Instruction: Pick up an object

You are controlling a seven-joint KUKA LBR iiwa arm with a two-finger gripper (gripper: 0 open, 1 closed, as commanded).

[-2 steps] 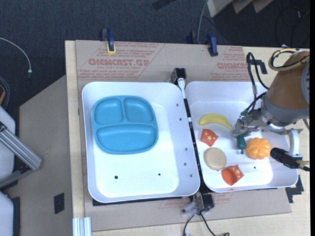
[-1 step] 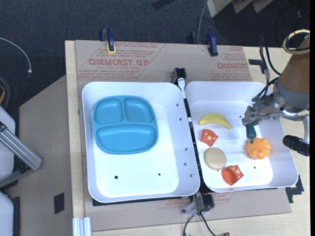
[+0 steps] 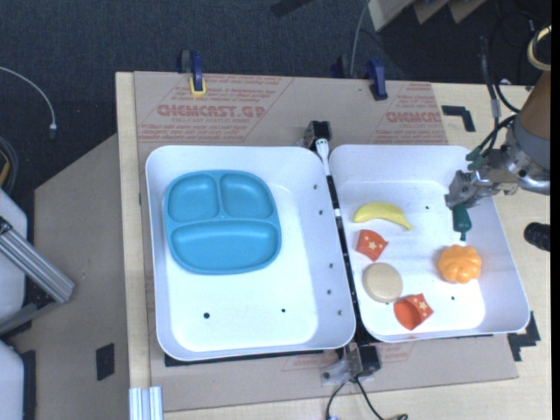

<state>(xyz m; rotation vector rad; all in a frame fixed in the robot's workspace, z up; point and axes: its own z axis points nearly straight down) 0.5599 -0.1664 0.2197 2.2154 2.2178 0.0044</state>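
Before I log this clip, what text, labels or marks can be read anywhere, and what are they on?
"CHEMCAST GP": red print on the brown board under the bins, upper left.
"CHEMCAS...": the same red print repeated on the board at upper right, cut off past the last letters.
Smaller red line beneath each: too blurred to read.
Star mark, no words, on each red wedge.

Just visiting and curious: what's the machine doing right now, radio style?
Gripper hovering over right white bin, nothing seen held. Orange pumpkin-shaped toy just below it, untouched. Yellow banana to its left, out of the way.
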